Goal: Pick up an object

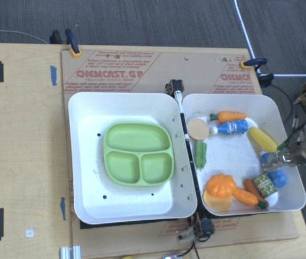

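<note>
The right bin (229, 156) holds several toy foods. A yellow corn cob (263, 138) lies at its right side, with a small blue piece (277, 178) and a green box (264, 185) below it. My gripper (276, 159) reaches in over the bin's right rim, low between the corn and the blue piece, close to both. Nothing is visibly held. An orange pumpkin (220, 185) sits on a yellow wedge (216, 201), beside a carrot (244, 197). At the far side lie another carrot (231, 116), a blue bottle (231, 127), a beige disc (198, 129) and a green bean pod (200, 154).
The left bin (85, 144) holds a green divided plate (139, 154). Both bins rest on a cardboard sheet (115, 69) held by clamps (73, 43). A cable (244, 23) runs across the floor at the upper right.
</note>
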